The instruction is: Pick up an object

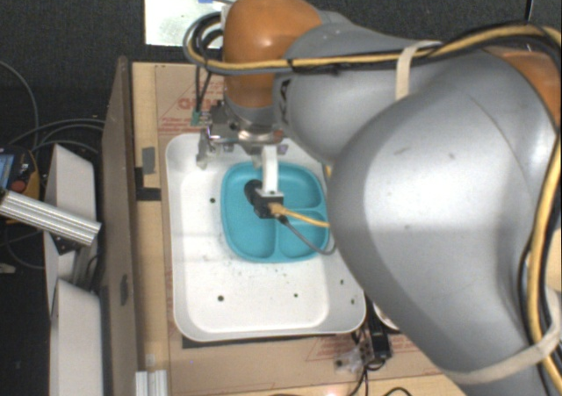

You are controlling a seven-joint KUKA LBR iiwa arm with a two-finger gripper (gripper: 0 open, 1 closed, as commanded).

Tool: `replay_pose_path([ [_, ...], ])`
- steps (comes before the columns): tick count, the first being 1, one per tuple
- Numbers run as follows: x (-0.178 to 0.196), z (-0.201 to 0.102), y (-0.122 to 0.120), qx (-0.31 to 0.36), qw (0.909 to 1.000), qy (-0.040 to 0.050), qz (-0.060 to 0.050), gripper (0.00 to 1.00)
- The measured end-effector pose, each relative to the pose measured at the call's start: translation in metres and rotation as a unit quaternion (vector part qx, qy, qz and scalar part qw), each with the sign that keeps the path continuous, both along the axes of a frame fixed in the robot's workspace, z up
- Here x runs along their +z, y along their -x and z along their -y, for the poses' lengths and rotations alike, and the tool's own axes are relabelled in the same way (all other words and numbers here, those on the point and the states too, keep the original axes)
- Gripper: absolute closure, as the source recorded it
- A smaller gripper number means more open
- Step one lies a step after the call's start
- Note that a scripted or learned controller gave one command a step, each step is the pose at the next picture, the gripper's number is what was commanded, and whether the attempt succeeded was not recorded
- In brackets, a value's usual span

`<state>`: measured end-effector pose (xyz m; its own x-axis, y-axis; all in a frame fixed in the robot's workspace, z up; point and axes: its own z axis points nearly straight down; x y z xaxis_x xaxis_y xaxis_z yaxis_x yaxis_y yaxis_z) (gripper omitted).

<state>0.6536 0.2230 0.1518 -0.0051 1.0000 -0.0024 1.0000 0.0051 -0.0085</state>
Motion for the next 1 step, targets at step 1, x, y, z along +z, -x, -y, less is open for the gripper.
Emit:
replay_pose_path([
  [1, 0.1911, 0.0003, -0.0174, 0.001, 0.9999, -0.0045, 0.015, 0.00],
])
